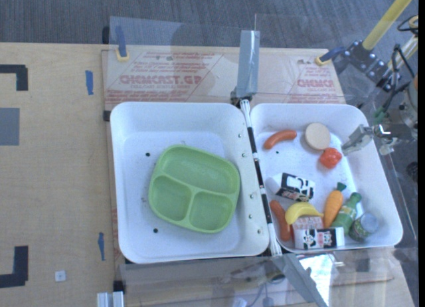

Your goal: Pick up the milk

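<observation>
The milk (297, 187) - a small carton with black cow patches - lies on its side near the middle of the right bin (392, 196), and nothing touches it, which is good. The gripper (355, 141) hangs over the same bin close to its right edge, above the tomato (331, 158) and well apart from the carton. From this angle I cannot tell whether it is open or closed, and I see nothing held in it. The first risk, I think, is the crowd toward the near edge of the bin: the banana (303, 213), the carrot (333, 205) and the sausage (277, 220) lie just beside the milk, so a descent that arrives a little too near could close on one of them, or push the carton away. The second risk is confusion - a white and red box (319, 238) in the near part of the bin also looks like a carton and could be taken by mistake. The third is the lying carton itself: its flat upper face gives little to grip, so a grasp across the wrong sides may slip off and come up with nothing.
</observation>
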You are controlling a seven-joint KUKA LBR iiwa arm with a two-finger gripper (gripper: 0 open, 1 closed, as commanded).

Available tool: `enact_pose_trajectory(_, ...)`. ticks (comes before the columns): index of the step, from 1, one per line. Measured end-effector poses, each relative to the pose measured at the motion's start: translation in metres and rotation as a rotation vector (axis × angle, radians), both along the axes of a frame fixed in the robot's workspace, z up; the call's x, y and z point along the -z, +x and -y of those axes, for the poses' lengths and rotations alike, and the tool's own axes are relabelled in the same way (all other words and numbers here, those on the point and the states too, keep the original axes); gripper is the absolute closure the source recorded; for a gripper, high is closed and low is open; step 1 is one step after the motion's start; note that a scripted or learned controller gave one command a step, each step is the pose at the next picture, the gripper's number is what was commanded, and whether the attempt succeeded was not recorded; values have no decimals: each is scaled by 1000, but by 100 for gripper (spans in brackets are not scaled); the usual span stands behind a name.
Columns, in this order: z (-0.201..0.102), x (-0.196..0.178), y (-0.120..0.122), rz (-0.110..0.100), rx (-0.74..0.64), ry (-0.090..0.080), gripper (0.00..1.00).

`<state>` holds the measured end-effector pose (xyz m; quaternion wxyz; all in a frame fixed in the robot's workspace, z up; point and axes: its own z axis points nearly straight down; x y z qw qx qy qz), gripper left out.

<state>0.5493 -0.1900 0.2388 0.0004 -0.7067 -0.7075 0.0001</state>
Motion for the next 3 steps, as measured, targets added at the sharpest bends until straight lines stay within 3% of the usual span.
enact_pose_trajectory(1,-45,147,-3,2,199,-1,0)
enact_pose_trajectory(2,-94,152,-25,9,509,-3,0)
enact_pose_trajectory(3,-93,142,-24,9,511,-1,100)
